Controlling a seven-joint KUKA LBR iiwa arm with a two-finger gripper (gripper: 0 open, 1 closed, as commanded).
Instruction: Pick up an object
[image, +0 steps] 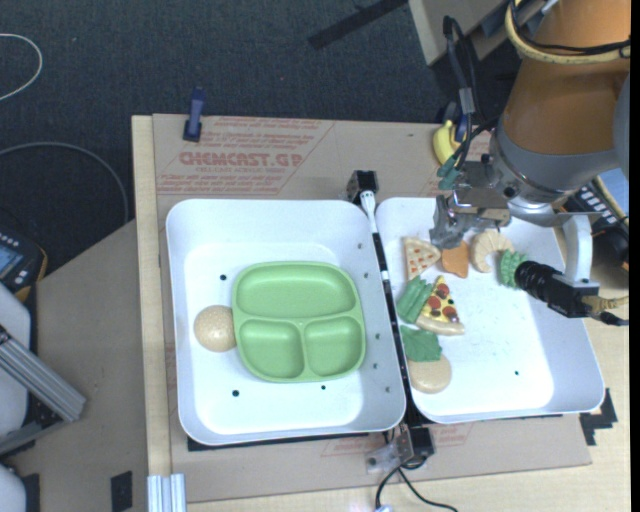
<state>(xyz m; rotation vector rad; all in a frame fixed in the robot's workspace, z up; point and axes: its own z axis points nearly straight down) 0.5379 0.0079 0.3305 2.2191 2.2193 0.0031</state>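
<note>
Gripper (452, 232) low over the back of the right bin (540, 390), among the toy food pieces. Whether it is released or clenched cannot be told from this angle; nothing is visibly held.

Right at the gripper: an orange piece (456, 262) touching or just under it, and a pizza slice (420, 256) just to the camera's left. A pale round piece (487, 250) and a green leafy piece (511, 266) lie just beside it on the other side.

Further toward the camera in the same bin: a second pizza slice (441, 307), a green strip (412, 299) beside it, a darker green piece (421, 345) and a tan disc (431, 375) near the divider.

Left bin (190, 240) holds a green divided plate (298, 320) with a beige ball (214, 327) touching its left edge.

Judgement: the step in hand looks like the descent or closing on a target, probably the orange piece or the near pizza slice. Pieces are crowded here. The next move calls for a firm closure on one piece, then a straight lift, with a check that something actually comes up.
</note>
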